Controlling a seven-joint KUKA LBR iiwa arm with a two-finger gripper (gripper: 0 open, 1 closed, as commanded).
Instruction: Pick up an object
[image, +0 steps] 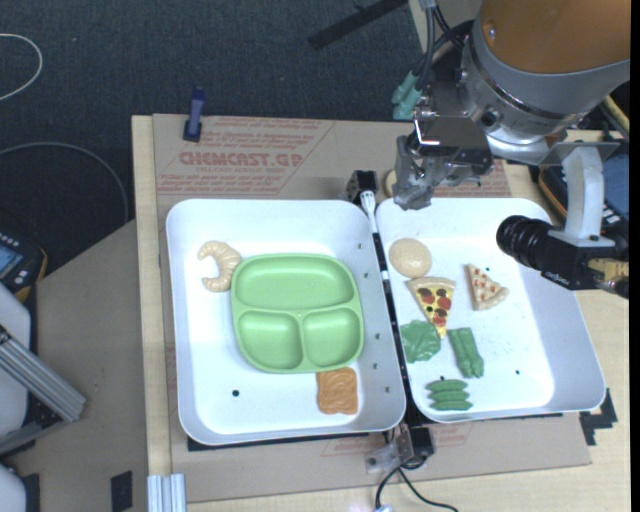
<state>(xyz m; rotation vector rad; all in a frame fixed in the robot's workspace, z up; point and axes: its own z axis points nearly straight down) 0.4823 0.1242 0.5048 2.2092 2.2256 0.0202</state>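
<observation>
Arm: the grey KUKA arm with its orange band reaches in from the right, its two-finger gripper (412, 193) poised above the far rim of the right-hand shallow white bin (560, 370), near the seam between the two bins.

Tool state: cannot tell whether it is parted or closed; nothing is seen in it.

Nearest candidate: a round beige bun-shaped toy (409, 257) lies in the right bin just in front of the gripper, apart from it (my pick as the likeliest target).

Other pieces, right bin: a larger yellow toy pizza slice with red dots (434, 296) just below the bun; a smaller toy pizza slice (486, 287) to its right; a leafy green lettuce toy (420, 341); a green bean-pod toy (465, 352) beside it; a second green pod (448, 393) near the front edge.

Left bin: the left-hand shallow white bin (195, 400) holds a pale green three-compartment plastic tray (298, 312), a tan croissant toy (219, 264) touching its upper-left side, and an orange waffle-like toy (338, 391) just below it.

Step in hand: judged as the approach, with no pick yet made.

Doing it well: centre over the bun before descending, and keep off the bin rim. The bun is domed and smooth, so a grip across its widest part should hold better than one near the top. The pizza slice lies close below it; a descent from the far side avoids nudging it.
</observation>
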